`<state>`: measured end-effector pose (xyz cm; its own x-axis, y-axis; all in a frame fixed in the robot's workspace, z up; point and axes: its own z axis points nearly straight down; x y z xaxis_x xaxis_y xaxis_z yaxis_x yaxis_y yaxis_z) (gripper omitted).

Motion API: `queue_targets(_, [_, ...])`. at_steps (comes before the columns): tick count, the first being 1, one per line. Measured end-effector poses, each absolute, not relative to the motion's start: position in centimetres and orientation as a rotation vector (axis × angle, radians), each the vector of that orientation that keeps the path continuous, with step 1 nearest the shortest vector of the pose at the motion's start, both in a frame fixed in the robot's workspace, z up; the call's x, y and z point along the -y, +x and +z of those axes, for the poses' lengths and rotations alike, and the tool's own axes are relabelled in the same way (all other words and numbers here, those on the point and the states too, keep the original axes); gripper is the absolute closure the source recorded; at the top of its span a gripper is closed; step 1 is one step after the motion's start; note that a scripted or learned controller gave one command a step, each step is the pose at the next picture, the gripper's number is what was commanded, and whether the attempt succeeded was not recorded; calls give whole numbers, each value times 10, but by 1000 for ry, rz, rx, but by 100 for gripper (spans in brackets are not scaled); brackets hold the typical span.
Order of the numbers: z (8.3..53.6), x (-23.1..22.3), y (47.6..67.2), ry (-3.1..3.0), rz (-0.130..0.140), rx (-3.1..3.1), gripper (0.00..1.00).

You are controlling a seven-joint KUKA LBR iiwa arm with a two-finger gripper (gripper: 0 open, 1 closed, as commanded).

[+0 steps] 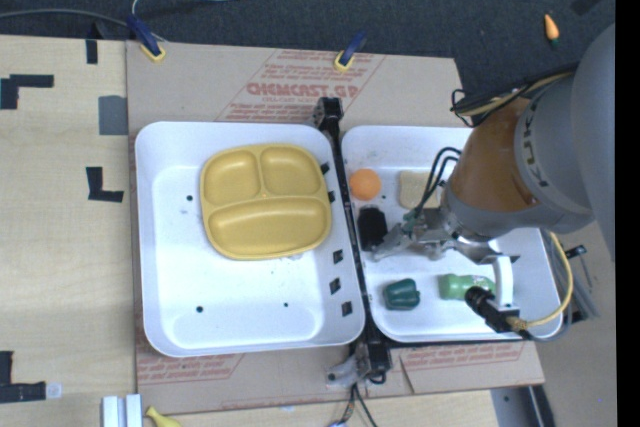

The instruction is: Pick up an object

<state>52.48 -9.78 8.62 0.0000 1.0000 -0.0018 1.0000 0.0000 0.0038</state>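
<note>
In the right bin (540, 310) lie an orange ball (365, 184), a beige block (413, 188), a black object (371, 227), a dark green object (402, 293) and a light green object (456, 287). My gripper (408, 241) hangs low over the middle of this bin, just right of the black object and above the dark green one. The grey arm with its orange band (490, 170) covers the bin's right part. I see nothing held in the gripper.
The left bin (170, 295) holds a yellow divided plate (266, 199) in its upper half. A black divider (340, 205) runs between the bins. Cables (500, 310) trail from the wrist over the right bin's lower right corner.
</note>
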Motion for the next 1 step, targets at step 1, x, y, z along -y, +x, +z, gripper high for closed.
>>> queue_targets(1, [86,94,592,2216,5,-2220,0])
